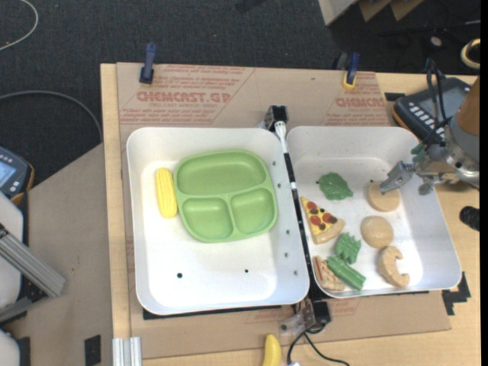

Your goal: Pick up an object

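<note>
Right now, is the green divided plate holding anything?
Empty: the green divided plate shows three bare compartments; the corn lies beside it.

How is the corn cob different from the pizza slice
The corn cob is plain yellow all over; the pizza slice is tan with red toppings. The corn cob is a long rounded shape lying beside the green divided plate; the pizza slice is a flat wedge. The corn cob lies in the left bin; the pizza slice lies in the right bin. Both look like toy food.
</note>
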